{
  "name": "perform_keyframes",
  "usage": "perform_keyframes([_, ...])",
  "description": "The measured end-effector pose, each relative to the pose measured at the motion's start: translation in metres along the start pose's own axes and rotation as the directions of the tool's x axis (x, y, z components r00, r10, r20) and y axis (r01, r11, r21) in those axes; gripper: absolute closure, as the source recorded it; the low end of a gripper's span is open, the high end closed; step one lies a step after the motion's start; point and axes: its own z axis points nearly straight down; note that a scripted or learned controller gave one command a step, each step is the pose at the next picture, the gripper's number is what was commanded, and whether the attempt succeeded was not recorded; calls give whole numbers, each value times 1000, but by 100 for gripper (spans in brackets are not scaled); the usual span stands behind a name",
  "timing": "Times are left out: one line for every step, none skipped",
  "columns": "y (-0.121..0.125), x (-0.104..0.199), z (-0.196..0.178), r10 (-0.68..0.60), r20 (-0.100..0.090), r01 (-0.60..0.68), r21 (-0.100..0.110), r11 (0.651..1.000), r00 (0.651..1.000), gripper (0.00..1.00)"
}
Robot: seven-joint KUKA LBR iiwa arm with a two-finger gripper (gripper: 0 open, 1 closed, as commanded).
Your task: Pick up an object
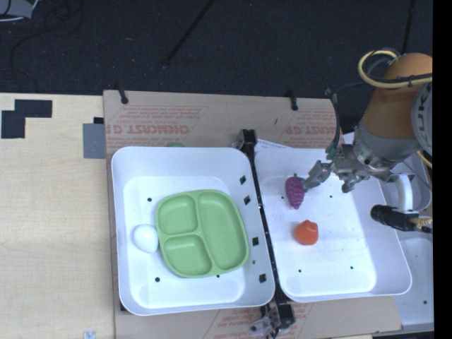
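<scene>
In the right bin [353, 274], a purple bunch of grapes [294, 191] lies near the back left. An orange-red round object [306, 232] sits near the bin's middle. My gripper [330, 181] hangs over the back of this bin, just right of the grapes. It is open, with one fingertip [311, 179] close to the grapes and the other [351, 184] further right. Nothing is between the fingers.
The left bin [131, 189] holds a green divided plate [201, 232] and a white egg [146, 238] beside the plate's left edge. A black divider [258, 217] runs between the bins. The grey and orange arm [395, 111] reaches in from the right.
</scene>
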Motion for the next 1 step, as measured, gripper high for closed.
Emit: perform_keyframes([3,0,-8,-2,2,2,-13,1000,1000,0])
